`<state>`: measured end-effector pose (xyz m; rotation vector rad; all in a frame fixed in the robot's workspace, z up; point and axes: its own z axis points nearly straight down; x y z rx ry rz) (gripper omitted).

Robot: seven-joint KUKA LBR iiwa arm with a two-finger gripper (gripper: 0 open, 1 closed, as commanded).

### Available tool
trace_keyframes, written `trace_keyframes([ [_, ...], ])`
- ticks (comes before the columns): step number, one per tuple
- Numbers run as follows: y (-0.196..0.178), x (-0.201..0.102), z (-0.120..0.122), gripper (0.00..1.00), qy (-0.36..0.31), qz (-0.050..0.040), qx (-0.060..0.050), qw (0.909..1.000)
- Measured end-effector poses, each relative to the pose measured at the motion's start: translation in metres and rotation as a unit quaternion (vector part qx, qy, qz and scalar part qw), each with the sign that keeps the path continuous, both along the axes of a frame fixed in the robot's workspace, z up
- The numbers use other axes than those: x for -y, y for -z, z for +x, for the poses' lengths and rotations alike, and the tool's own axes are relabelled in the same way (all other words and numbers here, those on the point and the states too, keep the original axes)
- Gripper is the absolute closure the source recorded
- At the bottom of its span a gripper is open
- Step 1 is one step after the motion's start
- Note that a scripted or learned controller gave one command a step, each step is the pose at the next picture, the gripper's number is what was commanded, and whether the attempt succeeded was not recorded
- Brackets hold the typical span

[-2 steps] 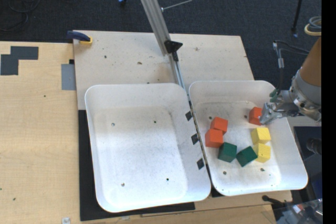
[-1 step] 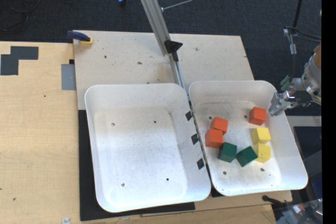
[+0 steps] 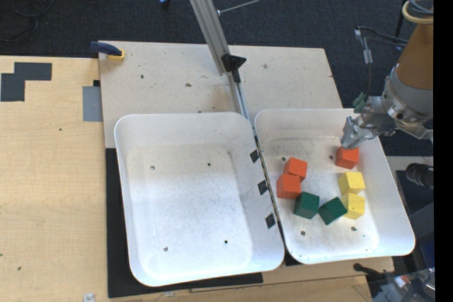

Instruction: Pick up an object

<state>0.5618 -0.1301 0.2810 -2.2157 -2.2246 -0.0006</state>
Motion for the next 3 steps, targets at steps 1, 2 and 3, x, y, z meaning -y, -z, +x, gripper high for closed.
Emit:
trace_keyframes([
  [1, -0.002, -0.052, 0.015, 1.00, 0.000, 0.0001, 0.000, 1.0000],
  [2, 0.011, -0.092, 0.036, 1.00, 0.000, -0.0003, -0.001, 1.0000],
  [3, 0.019, -0.142, 0.060, 1.00, 0.000, -0.0002, -0.001, 1.0000],
])
